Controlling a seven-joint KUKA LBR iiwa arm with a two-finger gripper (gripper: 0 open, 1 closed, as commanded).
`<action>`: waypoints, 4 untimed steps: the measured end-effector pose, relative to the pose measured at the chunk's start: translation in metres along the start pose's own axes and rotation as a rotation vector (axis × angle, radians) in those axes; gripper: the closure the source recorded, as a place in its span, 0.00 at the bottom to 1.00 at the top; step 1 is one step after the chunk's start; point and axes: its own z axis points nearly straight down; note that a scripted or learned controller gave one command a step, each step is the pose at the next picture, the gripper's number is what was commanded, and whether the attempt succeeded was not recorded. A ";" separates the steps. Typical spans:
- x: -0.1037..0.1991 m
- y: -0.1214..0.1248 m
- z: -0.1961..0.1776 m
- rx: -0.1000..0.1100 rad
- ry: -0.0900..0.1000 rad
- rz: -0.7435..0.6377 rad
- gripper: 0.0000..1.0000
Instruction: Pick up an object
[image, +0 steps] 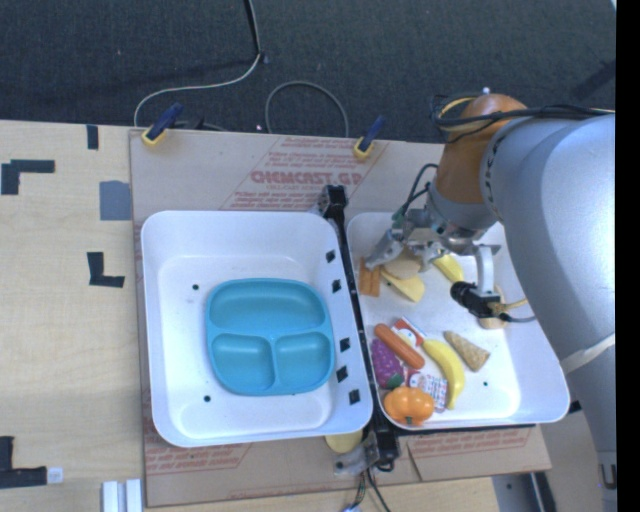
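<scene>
The arm reaches in from three o'clock and bends down over the upper part of the right bin (545, 395), where the gripper (412, 243) hangs among toy foods. Directly beneath and around it lies a cluster: a pale cheese-like wedge (408, 287) toward six o'clock of the gripper, a small orange-brown piece (369, 280) toward seven o'clock against the divider between the bins, and a short yellow piece (449, 267) toward four o'clock. The wedge looks the likeliest target, as it lies just below the tool with its long axis running from about ten o'clock to four o'clock. The jaws are wrapped in cables and seen from above, so whether they stand apart or together cannot be told, and nothing can be seen held between them. Whether they touch the wedge or merely hover just above it is likewise unclear. Further toward six o'clock in the same bin lie a hot dog (400, 344), a purple grape bunch (386, 362), a banana (449, 370), a tan wedge of bread (467, 349) and an orange fruit (409, 404), all well apart from the tool. The left bin (170, 250) holds a blue divided plate (270, 334). The pick appears not yet made; a short descent should decide it.
</scene>
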 end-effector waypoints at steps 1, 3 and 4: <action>0.000 0.004 0.001 0.011 0.003 -0.002 0.00; 0.008 -0.003 0.000 -0.007 0.007 0.001 0.00; 0.012 -0.003 -0.008 -0.004 0.012 -0.004 1.00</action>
